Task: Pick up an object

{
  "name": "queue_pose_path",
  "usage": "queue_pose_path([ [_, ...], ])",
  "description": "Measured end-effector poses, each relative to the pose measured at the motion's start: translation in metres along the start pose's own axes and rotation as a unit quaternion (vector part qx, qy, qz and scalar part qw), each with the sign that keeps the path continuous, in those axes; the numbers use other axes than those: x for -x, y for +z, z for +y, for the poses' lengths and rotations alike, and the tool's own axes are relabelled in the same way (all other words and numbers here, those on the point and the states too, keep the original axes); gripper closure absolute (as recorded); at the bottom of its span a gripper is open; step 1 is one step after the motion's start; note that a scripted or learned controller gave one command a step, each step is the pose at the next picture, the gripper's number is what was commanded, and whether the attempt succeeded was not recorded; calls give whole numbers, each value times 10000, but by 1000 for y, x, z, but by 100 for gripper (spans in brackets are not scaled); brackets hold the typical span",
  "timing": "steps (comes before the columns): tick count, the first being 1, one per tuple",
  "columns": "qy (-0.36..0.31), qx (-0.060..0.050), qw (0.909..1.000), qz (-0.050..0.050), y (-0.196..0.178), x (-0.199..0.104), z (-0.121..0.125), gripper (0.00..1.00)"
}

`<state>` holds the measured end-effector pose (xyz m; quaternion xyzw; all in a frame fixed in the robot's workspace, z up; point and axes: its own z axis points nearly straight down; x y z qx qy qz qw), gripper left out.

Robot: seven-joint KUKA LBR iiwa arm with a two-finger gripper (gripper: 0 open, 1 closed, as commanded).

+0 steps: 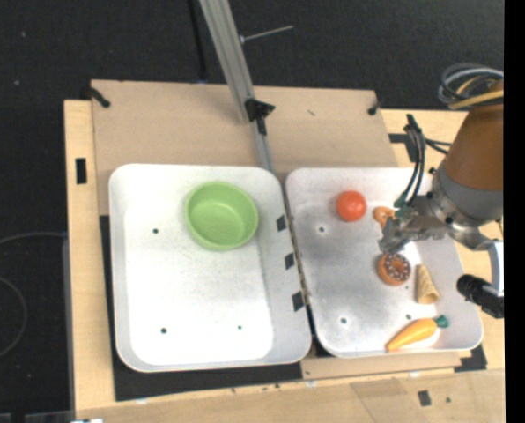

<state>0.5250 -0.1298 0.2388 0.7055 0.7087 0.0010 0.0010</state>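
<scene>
left bin (139,324) is holding 1 green bowl (221,216), right bin (333,280) is holding a tomato (351,205), donut (392,269), cone (425,285) and carrot (411,333), gripper (395,236) is hovering right over the donut

A single fixed camera looks down from above at a slant on the pale wooden bench (218,126), set far enough back to take in both shallow white bins, the left one (139,263) and the right one (333,263), along with a border of dark floor (33,42) on the far and left sides. It faces the far side of the bench, so the bins' near rims lie low in the picture, and a slim grey metal pole (227,47) rises toward the lens from between them. The grey arm with its orange band (478,161) enters from the right edge, partly cut off there.
</scene>
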Motion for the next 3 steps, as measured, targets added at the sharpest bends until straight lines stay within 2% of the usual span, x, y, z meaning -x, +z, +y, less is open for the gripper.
queue_pose_path([
  [1, -19, 9, 10000, 5, -10, -52, 4, 100],
  [3, -16, -7, 10000, 6, -3, -167, 33, 100],
])
